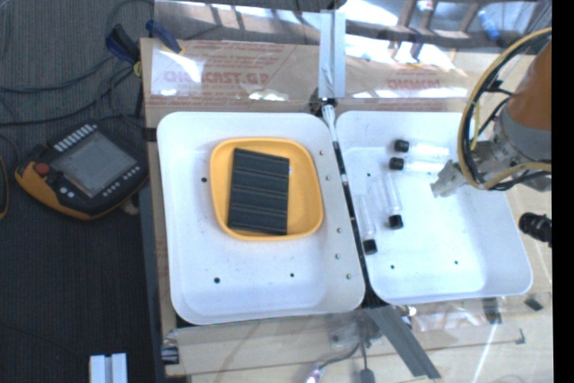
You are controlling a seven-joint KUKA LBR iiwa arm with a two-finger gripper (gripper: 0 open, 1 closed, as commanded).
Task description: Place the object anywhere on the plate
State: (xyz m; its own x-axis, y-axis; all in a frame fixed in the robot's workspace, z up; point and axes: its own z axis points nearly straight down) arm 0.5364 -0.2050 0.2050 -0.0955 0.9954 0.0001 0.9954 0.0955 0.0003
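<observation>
A yellow square plate point(307, 204) sits in the left white bin point(260, 296). A dark ribbed rectangular block point(259, 190) lies flat on the plate, near its middle, tilted slightly. My gripper point(447, 182) hangs over the right bin point(448, 278) near its right side, well away from the plate and the block. Nothing shows in the gripper.
Several clear tubes with black caps point(395, 193) lie in the upper left part of the right bin. A raised divider point(345, 193) separates the two bins. Clear plastic sheets point(242, 72) stand behind them. A teach pendant point(85, 170) lies on the floor at the left.
</observation>
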